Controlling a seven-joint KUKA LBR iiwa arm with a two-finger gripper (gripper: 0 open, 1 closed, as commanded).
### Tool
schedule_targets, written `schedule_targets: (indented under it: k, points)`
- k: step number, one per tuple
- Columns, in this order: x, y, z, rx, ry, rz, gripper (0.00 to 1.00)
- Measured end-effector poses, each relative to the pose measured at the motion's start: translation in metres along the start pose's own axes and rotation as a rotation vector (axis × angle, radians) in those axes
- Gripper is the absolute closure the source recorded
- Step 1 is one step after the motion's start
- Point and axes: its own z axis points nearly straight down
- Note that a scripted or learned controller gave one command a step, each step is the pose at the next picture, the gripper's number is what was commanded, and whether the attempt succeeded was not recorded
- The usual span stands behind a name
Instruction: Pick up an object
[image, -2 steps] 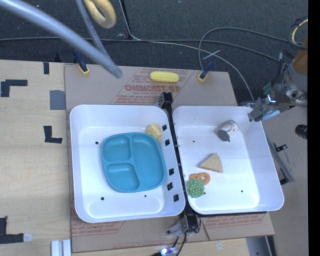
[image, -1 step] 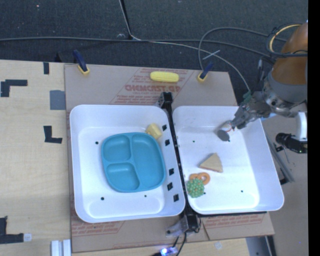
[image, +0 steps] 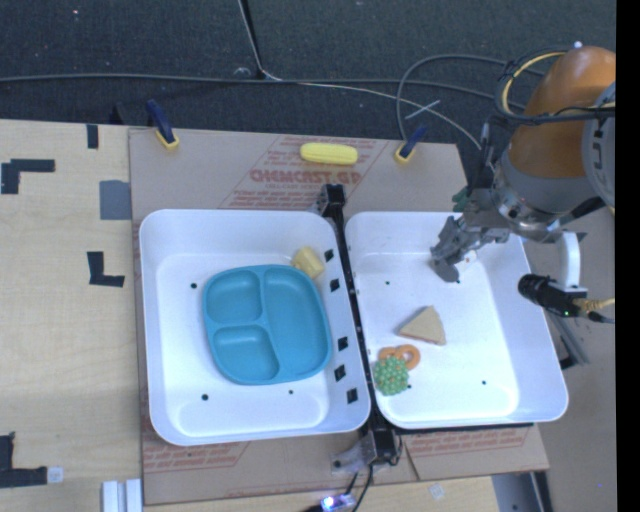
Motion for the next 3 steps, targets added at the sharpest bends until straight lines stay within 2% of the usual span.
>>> schedule_targets:
  k: [2,3]
  points:
    - [0.111,-0.017,-0.006,0.001,0.0,-0.001,1.0]
    - [0.168,-0.029,0.014,0.003,0.0,0.0,1.0]
